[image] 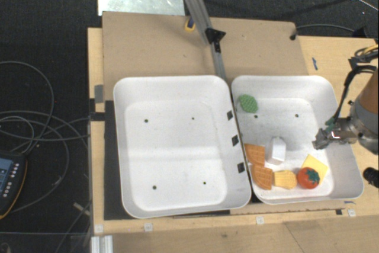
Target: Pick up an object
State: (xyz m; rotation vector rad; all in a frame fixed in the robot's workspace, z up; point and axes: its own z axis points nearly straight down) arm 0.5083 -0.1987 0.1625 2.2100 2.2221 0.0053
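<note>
1. Right bin (308,89), white, shallow: 6 items, 5 of them clustered along its near edge.
2. Green round item (247,103): far left corner of right bin, apart from the rest.
3. White block (276,150): centre-left of right bin, touching the upper orange waffle piece (255,154).
4. Lower orange waffle piece (262,176): just below the upper one, against the left wall of the bin.
5. Yellow-orange piece (285,179): near edge, between the lower waffle piece and the red tomato-like item (307,178).
6. Yellow wedge (315,164): touching the red item from behind, nearest of the cluster to the gripper.
7. Gripper (323,138): low over the right side of right bin, just above the yellow wedge, nothing seen between the fingers; spread or pressed together, cannot tell.
8. Arm (364,121): reaching in from the right, over the bin's right rim.
9. Left bin (172,145): white, beside right bin, joined by 3 dark clips at the shared wall.
10. Grey pole (195,0): slanting from the top toward the gap between the 2 bins.
11. Bench (249,38): brown board under both bins.
12. Black cables (35,121) and a handheld pendant (9,178): on the dark floor at left.
</note>
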